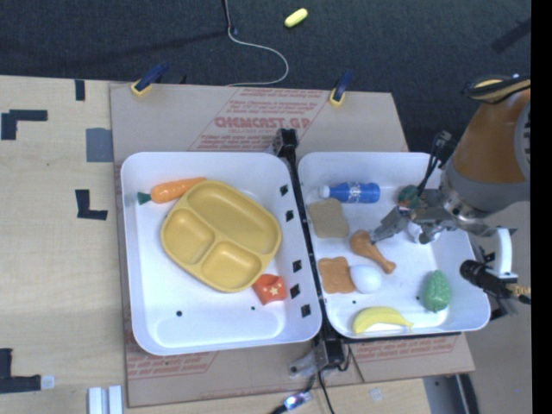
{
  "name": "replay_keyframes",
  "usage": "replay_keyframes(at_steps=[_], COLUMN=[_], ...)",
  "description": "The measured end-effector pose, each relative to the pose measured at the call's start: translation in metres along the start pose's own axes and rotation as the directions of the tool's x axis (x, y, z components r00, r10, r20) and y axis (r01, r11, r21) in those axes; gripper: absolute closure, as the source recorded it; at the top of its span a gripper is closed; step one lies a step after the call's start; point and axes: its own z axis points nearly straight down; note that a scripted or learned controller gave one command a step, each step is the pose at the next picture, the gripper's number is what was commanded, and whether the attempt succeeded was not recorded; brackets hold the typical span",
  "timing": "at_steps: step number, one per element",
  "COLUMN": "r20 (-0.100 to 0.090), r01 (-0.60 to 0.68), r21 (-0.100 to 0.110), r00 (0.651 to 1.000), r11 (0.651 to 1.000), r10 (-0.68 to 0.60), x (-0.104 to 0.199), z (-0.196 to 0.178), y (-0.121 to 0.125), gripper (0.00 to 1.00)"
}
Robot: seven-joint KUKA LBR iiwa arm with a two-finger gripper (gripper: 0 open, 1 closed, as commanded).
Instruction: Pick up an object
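Tool (398,225) over right bin (392,164), fingers spread, nothing between them.
Drumstick (372,251) lies just left-below the tip, near touching; egg (366,279) and bread slice (335,275) below it, blue bottle (352,192) above.

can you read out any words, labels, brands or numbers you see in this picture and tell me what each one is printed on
"CHEMCAST GP" reads roughly so, in red on the brown cardboard sheet under the bins; the letters are blurred.
Smaller red lines above and below it on the same sheet: too blurred to read.
Red print on the cardboard's front edge: too small to read.
Blue bottle label: no legible text.
Star mark on the red block: a sign, no words.
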Motion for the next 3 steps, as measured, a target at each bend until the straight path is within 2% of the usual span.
replay_keyframes(at_steps=[1, 2, 3], r20=[0.002, 0.003, 0.003], r01=[0.003, 0.003, 0.003], r21=[-0.012, -0.009, -0.01], r00=[1.0, 1.0, 1.0], r11=[1.0, 1.0, 1.0], r10=[-0.003, -0.003, -0.003], x=[0.0, 0.002, 0.006], z=[-0.007, 0.037, 0.101], y=[0.003, 0.001, 0.001], gripper=[0.0, 0.0, 0.0])
